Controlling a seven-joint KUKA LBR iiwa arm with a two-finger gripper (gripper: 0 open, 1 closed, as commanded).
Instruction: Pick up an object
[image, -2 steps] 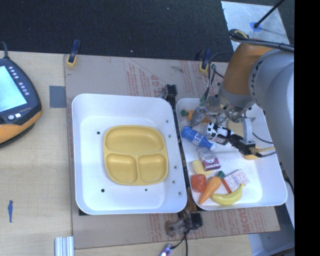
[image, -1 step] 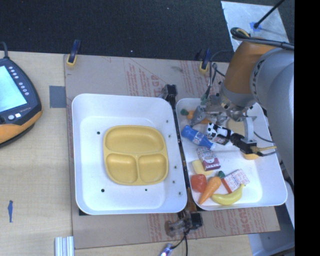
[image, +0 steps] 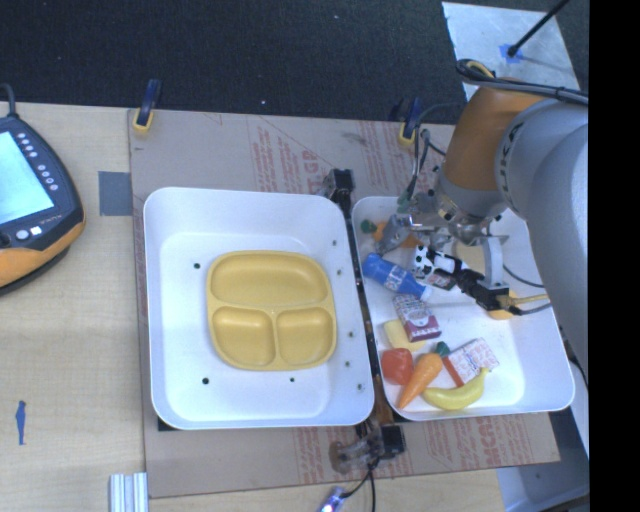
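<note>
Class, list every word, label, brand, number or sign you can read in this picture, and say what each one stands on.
None can be read.
Red print on the cardboard sheet under the bins: too blurred.
Label on the blue bottle: too small.
Print on the small red-and-white packets and: too small.
Screen and buttons of the handheld controller: nothing legible.
</note>
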